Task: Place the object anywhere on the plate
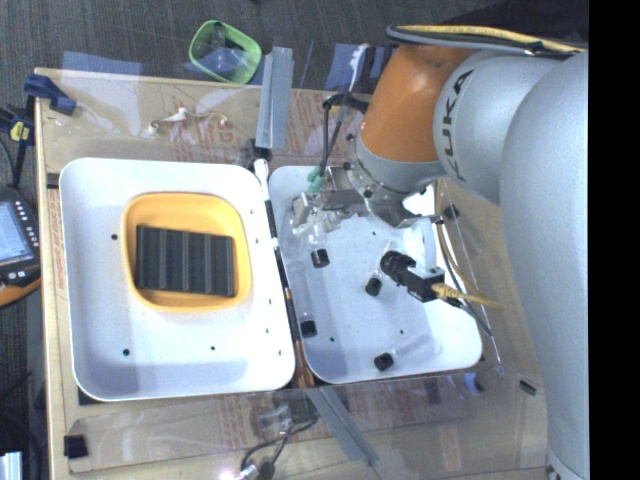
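A yellow plate (185,251) with a dark ribbed centre lies in the left white bin (90,348). Several small black pieces are scattered in the right white bin (455,343); one (320,257) sits just below my gripper, another (372,286) nearer the middle, and one (382,361) by the front wall. My gripper (312,211) hangs low over the right bin's far left corner, under the orange wrist band (410,108). I cannot make out anything held in it.
A black and yellow cable fitting (412,276) lies over the right bin's middle. The grey arm (530,218) covers that bin's right side. A green container (224,51) sits beyond the bench, and a metal bar (272,98) lies behind the bins.
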Motion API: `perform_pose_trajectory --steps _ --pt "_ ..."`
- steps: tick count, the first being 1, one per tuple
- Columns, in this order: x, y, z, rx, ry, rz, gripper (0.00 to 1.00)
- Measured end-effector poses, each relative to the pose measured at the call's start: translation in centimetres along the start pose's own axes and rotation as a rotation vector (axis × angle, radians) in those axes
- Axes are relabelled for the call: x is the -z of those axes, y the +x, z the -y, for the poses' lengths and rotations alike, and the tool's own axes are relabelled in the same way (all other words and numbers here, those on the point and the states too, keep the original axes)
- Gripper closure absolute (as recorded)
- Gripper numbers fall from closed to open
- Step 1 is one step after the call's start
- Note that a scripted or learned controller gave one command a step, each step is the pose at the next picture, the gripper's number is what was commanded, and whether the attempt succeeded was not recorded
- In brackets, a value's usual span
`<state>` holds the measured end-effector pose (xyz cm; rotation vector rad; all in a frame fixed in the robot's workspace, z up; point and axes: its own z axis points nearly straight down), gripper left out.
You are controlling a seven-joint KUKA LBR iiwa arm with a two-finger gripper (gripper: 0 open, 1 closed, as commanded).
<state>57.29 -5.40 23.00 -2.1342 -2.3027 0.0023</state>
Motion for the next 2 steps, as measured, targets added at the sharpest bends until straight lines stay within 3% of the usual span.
perform_pose_trajectory --steps 1,2 --pt "-3.93 4.00 -2.17 0.284 0.004 -0.001 1.00" --pt "-3.91 3.95 -2.18 0.283 0.004 0.000 0.00"
